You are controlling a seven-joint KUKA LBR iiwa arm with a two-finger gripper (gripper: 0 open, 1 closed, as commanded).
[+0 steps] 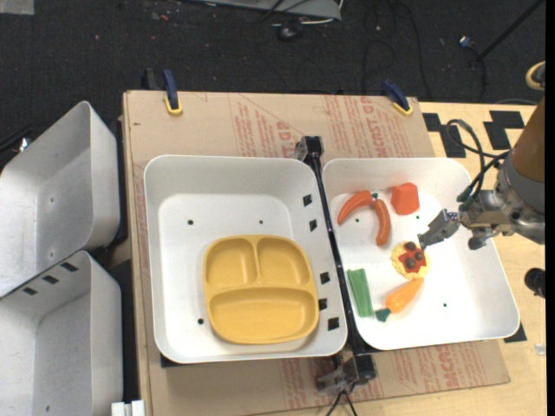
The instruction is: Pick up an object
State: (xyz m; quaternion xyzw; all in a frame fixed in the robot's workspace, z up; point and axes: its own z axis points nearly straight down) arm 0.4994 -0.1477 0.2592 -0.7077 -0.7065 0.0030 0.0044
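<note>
The gripper (436, 230) hangs in the right bin (486, 306), just above-right of the yellow toy (408, 259) (too small to identify). Its dark fingers blur together, so open or closed is unclear. The arm (520, 189) is cut off at the right.

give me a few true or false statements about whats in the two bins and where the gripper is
1. The yellow divided tray lies in the left bin. True.
2. The gripper is over the left bin. False: it is over the right bin, near the small yellow pizza toy.
3. The green toy lies near the right bin's left wall. True.
4. The orange carrot sits on the yellow tray. False: it lies on the right bin's floor, below the pizza toy.
5. The tray has a sausage in it. False: the sausage lies in the right bin, beside the red pepper.
</note>
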